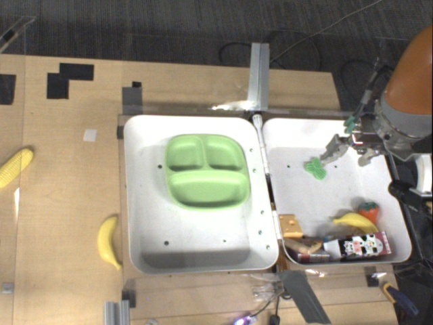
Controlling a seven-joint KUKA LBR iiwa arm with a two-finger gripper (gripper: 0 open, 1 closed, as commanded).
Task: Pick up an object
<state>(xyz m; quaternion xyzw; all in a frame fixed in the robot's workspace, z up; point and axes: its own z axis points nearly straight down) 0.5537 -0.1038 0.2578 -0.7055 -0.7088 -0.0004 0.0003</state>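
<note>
My gripper (350, 152) hangs over the back of the right bin (298, 137), its two grey fingers spread open with nothing between them. A small green object (314, 169) lies on the bin floor just below and left of the left fingertip (332, 148); I cannot tell whether they touch. Along the bin's front edge lie a yellow banana (354, 220), a red-orange fruit (369, 210), a black-and-white carton (358, 247), a tan block (291, 227) and a dark item (308, 250).
A green divided plate (206, 170) sits in the left bin (145, 202). On the bench to the left lie another banana (108, 241) and a corn cob (15, 168). A metal post (259, 73) stands behind the bins' shared wall.
</note>
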